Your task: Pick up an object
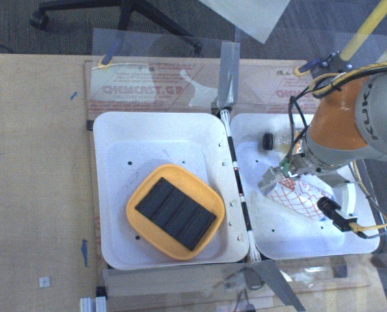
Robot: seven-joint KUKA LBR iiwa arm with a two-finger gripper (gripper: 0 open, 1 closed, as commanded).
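In the right bin (291, 239) my gripper (270, 182) hangs low at the left end of a pale item with a red net pattern (298, 192). The arm comes in from the right, and its orange band hides the bin's far right part. Whether the netted item is between the fingers is not visible. A small black cylinder (267, 140) lies near the bin's far wall, apart from the gripper. Beside it is a faint clear piece (282, 139).
The left bin (115, 142) holds a yellow square pad with a black ribbed top (175, 210), lying towards its near side. A grey divider (235, 174) separates the two bins. Bare wooden bench (37, 174) stretches to the left.
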